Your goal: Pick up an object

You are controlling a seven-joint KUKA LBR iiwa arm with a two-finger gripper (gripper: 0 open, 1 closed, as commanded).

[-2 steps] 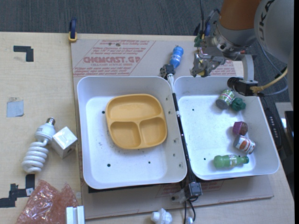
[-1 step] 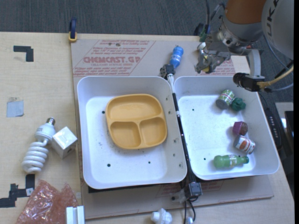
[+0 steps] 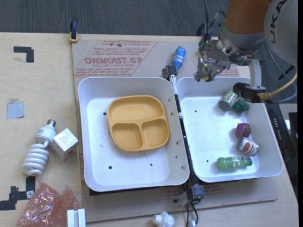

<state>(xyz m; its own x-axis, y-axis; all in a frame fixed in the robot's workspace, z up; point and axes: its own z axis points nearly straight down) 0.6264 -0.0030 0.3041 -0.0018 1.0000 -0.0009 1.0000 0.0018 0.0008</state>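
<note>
Bench with two shallow white bins, arm poised at the right bin's [image 3: 201, 141] far edge.
Two-finger gripper [image 3: 206, 73] hung above that far edge, apparently holding nothing; opening undeterminable. Green plastic bottle [image 3: 233, 163] lay near the bin's near edge. Approach step judged; next move requires descent onto one object.

The arm [image 3: 258, 13] is cut off at the top edge; pink wrapper [image 3: 45, 207], perhaps plastic, at bottom.
</note>
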